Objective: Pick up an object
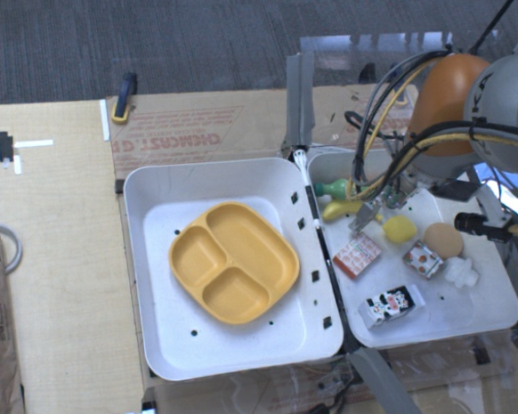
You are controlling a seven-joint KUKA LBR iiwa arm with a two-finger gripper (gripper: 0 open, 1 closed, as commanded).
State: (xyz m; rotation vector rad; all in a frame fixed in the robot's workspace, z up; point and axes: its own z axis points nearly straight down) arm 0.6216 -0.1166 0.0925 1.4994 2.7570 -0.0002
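Several small items lie in the right bin [495, 317]; gripper [367, 213] low beside yellow banana [338, 209], approach step; claw opening can't be told. Next: close on it, lift.

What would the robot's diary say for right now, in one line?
claw: low in right bin, beside banana | holding: cannot tell | yellow plate: left bin

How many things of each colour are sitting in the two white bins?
Yellow: 3, the divided yellow plastic plate, the round yellow lemon-like ball, the long yellow banana-like piece
Green: 1, small green toy
Red and white: 2, small cartons
Black and white: 1, carton
Tan: 1, egg-like ball
White: 1, lumpy piece
Total: 9
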